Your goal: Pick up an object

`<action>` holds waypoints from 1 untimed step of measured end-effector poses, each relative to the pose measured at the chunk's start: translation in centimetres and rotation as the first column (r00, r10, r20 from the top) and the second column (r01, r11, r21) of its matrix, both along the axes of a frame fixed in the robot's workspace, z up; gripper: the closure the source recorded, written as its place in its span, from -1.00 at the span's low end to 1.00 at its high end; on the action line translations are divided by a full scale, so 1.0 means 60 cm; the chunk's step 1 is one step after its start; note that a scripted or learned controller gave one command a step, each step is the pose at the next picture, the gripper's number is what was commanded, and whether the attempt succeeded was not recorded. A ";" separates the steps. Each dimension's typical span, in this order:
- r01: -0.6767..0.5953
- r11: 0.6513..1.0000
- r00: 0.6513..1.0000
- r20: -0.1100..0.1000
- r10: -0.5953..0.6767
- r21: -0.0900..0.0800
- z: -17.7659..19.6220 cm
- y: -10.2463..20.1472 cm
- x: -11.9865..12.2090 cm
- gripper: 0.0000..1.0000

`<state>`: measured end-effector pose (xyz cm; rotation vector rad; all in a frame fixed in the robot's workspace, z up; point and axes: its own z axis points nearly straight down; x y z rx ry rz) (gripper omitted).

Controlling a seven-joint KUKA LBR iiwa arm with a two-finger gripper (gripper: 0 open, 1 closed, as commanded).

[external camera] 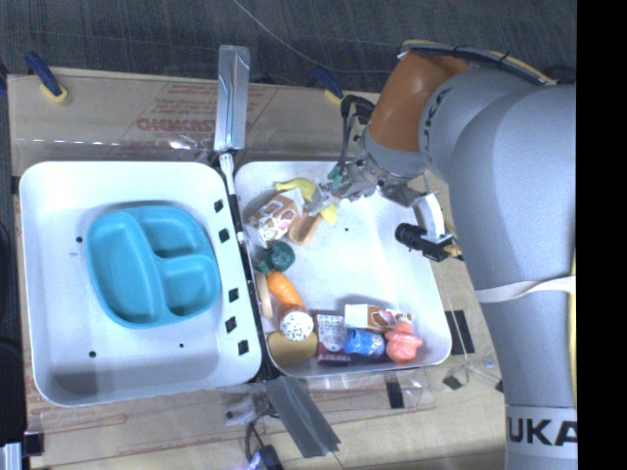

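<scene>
Toys lie crowded in the right bin: a banana, a carrot, a pink figure. Gripper sits low beside the banana; its state cannot be told

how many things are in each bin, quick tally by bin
left bin: 1, the blue tray
right bin: about 9 small toys and packets, among them a carrot and a banana
total: about 10
</scene>
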<state>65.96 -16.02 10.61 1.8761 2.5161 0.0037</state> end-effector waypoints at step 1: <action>-0.142 0.990 0.990 0.001 0.142 -0.002 0.159 0.040 -0.002 1.00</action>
